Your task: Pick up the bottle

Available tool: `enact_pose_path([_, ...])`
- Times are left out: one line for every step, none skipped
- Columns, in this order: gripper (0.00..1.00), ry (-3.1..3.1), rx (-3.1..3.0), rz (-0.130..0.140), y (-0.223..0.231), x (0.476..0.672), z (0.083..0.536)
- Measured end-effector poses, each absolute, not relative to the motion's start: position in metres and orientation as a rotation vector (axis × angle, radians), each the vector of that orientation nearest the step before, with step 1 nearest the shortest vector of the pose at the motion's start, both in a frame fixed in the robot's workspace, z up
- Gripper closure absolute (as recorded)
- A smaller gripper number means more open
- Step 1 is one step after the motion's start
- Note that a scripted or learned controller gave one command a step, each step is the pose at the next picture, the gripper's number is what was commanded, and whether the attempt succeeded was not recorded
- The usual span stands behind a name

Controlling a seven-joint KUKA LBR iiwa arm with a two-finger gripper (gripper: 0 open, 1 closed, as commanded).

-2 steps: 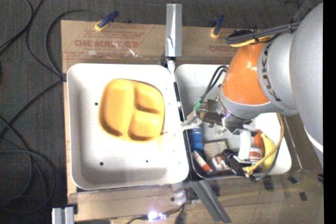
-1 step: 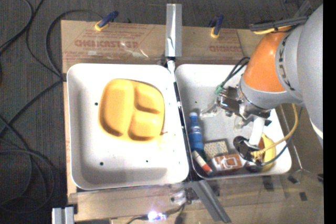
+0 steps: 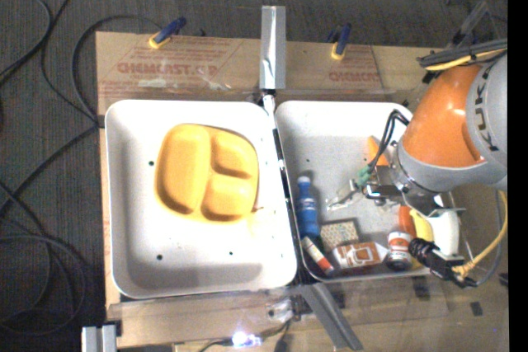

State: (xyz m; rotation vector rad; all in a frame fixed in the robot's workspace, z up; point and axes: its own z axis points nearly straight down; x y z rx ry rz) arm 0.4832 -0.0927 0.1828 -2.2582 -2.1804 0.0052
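Orange band on the arm [image 3: 450, 124] sits closest to the lens, up over the right side of the right bin [image 3: 330, 128], and the end effector [image 3: 363, 187] hangs below it near the bin's middle. You can't tell from this angle whether it's spread or closed, it's just a small metal tangle, so don't count on either.

Your target, the blue bottle [image 3: 307, 208], is lying flat along the left wall of that bin, cap end toward the back, just beside the divider between the bins. It's apart from the end effector, off to its left. My guess is the tricky bit is that wall: you want to come down with the grip across the bottle's narrow width, centred on the body, not the cap. A red marker [image 3: 317, 253] lies right at its near end and a small box [image 3: 356, 255] is close by, so stay up the bottle away from those.

Left bin [image 3: 132, 260] holds a yellow divided tray [image 3: 208, 171]. Both bins rest on a cardboard-covered worktop [image 3: 165, 62] with clamps [image 3: 167, 32] at the back edge, and cables [image 3: 49, 21] snake over the dark carpet around it
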Motion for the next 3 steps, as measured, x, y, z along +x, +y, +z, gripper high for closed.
enact_pose_path([0.0, -2.26, -2.178, 0.005, -0.049, 0.525, 0.182])
enact_pose_path([0.0, -2.323, -2.114, 0.007, -0.093, 0.544, 0.183])
enact_pose_path([0.0, -2.434, -1.981, 0.004, 0.007, 0.548, 0.182])
